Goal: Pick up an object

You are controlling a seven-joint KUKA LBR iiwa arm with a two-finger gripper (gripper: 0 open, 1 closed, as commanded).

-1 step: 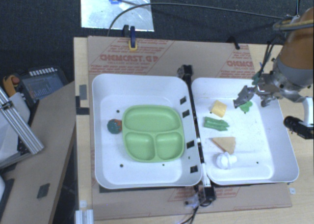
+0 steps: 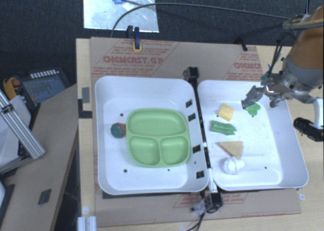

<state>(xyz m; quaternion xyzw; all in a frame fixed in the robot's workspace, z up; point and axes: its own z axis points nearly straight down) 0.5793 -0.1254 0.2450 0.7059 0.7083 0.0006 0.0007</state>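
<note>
From above, my gripper (image 2: 254,98) hangs over the far part of the right bin (image 2: 288,174). Whether it is spread or pressed together, I cannot tell. A small green piece (image 2: 253,108) lies just under its tip. The yellow block (image 2: 226,112), the green toy (image 2: 223,127), the tan wedge (image 2: 232,148) and the white object (image 2: 232,165) lie nearer to the divider. The left bin (image 2: 109,174) holds a green divided plate (image 2: 157,137) and a small ball (image 2: 118,130).
</note>
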